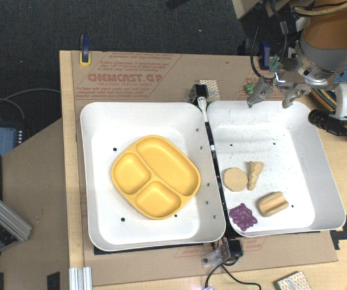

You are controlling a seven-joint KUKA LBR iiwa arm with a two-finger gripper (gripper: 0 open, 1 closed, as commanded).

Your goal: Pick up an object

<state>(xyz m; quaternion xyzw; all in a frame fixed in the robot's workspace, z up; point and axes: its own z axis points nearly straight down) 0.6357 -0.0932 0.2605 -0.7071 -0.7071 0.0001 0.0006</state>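
Food items (253,191) lie in rt bin (318,162); fingers (273,95) spread wide, holding nothing, above far edge.

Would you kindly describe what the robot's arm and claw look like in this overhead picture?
The arm is a thick rounded body, grey with a broad orange band above the wrist. Black cables and a bit of green wiring hang beside the wrist. The claw is small, grey metal, with two thin fingers.
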